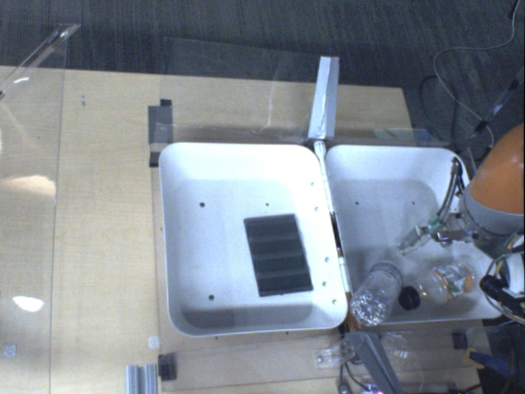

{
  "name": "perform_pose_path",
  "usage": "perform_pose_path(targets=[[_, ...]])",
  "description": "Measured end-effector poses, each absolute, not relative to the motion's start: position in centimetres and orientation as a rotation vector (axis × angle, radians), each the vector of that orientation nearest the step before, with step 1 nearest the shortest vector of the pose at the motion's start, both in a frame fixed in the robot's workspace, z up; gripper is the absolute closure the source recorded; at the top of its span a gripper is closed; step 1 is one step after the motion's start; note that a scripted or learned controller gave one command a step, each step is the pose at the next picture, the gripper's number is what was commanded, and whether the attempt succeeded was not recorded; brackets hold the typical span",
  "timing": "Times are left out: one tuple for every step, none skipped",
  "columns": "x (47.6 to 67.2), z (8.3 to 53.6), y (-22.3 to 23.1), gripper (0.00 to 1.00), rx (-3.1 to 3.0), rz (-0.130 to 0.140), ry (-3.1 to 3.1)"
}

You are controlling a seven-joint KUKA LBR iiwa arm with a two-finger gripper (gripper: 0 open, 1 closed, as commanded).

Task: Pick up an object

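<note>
Clear, crinkled plastic bottle [376,292] lying on its side at the right white bin's [369,179] near-left corner looks light, slippery and easily crushed, best pinched across its middle, while whether the jaws [418,236] are parted I cannot tell.

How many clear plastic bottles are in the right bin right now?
2. One bottle lies at the near-left corner of the right bin; a second bottle with a black cap lies just right of it, by the arm. The arm may hide more.
</note>
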State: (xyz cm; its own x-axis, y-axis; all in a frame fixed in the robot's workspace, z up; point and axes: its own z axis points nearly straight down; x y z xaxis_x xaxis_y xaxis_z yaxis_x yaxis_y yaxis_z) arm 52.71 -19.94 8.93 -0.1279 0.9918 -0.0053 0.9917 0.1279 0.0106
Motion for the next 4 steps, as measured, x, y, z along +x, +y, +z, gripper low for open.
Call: perform_pose_path(targets=[[53.0,10.1,-19.8,1.0,2.061,0.015,2.349],[53.0,10.1,-19.8,0.0,2.061,0.015,2.349],[49.1,8.9,-20.6,0.0,2.046,0.011,2.368],[54.2,9.3,-17.1,0.0,2.16,0.006,2.276]])
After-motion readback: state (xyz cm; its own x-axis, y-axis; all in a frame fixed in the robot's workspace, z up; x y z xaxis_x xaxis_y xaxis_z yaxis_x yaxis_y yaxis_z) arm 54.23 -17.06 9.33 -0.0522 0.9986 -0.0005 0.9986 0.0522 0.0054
